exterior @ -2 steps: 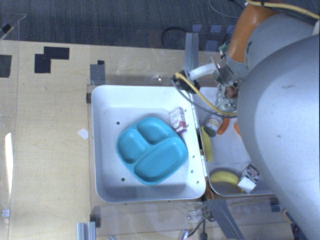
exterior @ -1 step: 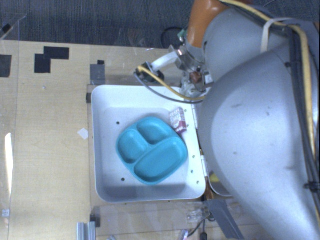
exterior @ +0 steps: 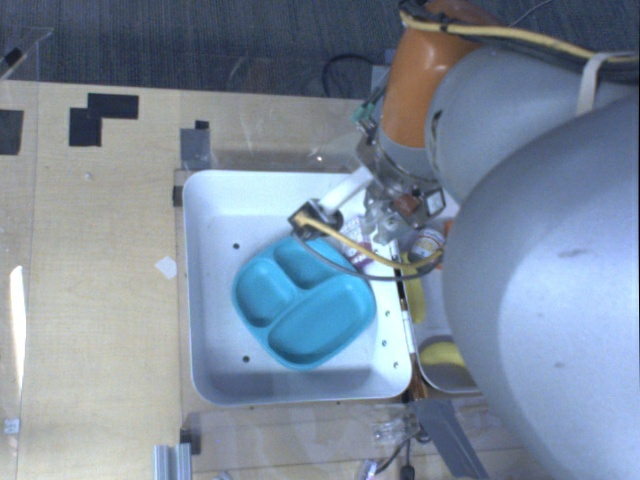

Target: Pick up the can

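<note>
The can appears to be the round, yellow-rimmed thing with a grey top in the right bin, close to that bin's near left corner. The grey arm covers its right side, so only part of it shows and its label cannot be read. It sits on the bin floor, apart from the end effector. Just beyond it, along the same bin's left wall, lies a small yellow object too hidden to name.

The end effector hangs over the far right corner of the left bin, near the wall shared by the two bins. Cables and brackets crowd it, and whether it is spread or pressed together cannot be told. Nothing can be seen gripped in it. A yellow cable loops from it over the bin.

Below and left of it a blue divided tray lies flat in the middle of the left bin, turned at a slant to the bin's walls, with two small compartments and one large one.

The orange band sits above the wrist, over the far edge of the counter. Black tape marks lie towards the counter's far left corner.
</note>
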### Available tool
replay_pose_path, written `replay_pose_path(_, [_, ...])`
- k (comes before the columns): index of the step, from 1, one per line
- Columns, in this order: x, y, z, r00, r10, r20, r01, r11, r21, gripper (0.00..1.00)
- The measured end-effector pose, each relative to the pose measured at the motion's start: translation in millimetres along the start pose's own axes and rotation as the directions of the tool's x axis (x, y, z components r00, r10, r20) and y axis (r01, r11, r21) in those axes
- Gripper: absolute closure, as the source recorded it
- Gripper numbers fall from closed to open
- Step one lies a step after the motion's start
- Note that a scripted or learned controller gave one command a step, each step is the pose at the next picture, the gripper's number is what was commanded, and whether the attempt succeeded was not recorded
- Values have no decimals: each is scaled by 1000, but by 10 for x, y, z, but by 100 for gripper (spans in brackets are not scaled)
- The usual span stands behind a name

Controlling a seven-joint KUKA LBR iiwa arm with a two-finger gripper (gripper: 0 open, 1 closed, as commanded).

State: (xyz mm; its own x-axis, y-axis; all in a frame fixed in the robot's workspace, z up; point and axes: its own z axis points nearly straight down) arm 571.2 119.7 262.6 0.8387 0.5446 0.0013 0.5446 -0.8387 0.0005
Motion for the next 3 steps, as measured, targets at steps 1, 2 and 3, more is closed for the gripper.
replay_pose_path(1, [-505, -313, 11, 932, -363, 0, 363, 932, 1, 100])
replay_pose_path(2, [-730, -402, -1120, 983, -182, -5, 182, 983, -3, 100])
replay_pose_path(3, [-539, -224, -1463, 1000, -12, -5, 12, 1000, -2, 100])
